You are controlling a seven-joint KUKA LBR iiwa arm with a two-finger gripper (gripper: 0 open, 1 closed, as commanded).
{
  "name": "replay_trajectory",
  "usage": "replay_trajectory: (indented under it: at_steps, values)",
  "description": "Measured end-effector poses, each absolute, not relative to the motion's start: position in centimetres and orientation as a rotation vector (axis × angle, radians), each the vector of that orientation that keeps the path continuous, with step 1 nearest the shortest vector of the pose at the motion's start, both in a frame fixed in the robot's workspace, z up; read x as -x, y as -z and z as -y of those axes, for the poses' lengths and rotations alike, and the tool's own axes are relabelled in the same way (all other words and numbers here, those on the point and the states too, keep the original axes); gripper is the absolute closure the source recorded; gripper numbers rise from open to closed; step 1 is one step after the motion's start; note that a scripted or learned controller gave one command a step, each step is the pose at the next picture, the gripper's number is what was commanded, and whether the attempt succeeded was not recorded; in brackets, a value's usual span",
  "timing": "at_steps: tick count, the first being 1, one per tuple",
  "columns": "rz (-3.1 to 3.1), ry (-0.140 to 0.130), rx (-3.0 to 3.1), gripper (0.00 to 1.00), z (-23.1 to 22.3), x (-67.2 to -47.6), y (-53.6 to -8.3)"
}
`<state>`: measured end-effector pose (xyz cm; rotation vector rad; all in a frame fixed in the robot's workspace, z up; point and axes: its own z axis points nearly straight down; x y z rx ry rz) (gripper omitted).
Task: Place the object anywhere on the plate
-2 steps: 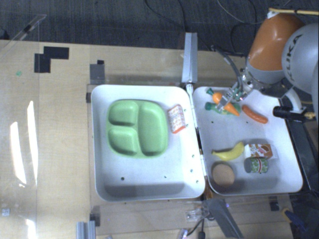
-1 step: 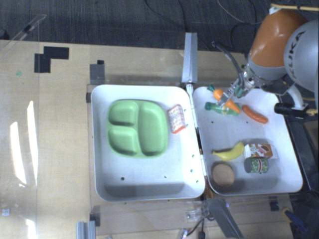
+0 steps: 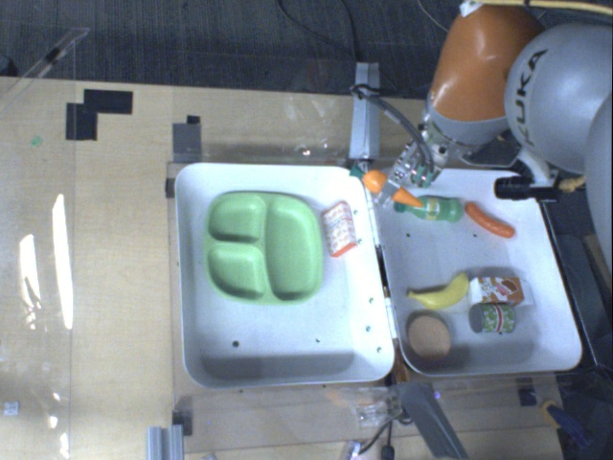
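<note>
My gripper point(image 3: 414, 172) hangs over the right bin's far-left corner, just above the orange carrot point(image 3: 406, 199); its opening I cannot tell.

Green three-compartment plate point(image 3: 264, 246) lies flat in the left bin; small orange object point(image 3: 375, 180) near the bins' divider.

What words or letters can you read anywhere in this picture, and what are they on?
"KUKA", partly cut off, in dark letters on the grey robot arm.
Snack packet beside the green plate: has print, too blurred to read.
Can and small carton in the right bin: labels too small to read.
Green bottle near the claw: label too blurred to read.
</note>
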<state>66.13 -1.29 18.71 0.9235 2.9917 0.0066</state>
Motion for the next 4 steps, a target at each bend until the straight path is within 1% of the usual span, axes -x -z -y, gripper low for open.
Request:
replay_trajectory:
  at_steps: [1, 2, 3, 4]
  values:
    - [-2.908, -0.008, -1.16, 1.0, -2.4, -66.3, -22.3]
    - [-2.882, -0.007, -1.227, 1.0, -2.4, -60.4, -28.1]
    - [-2.931, -0.007, -1.106, 1.0, -3.4, -57.2, -29.5]
    - [-2.823, -0.006, -1.368, 1.0, -11.1, -54.9, -26.7]
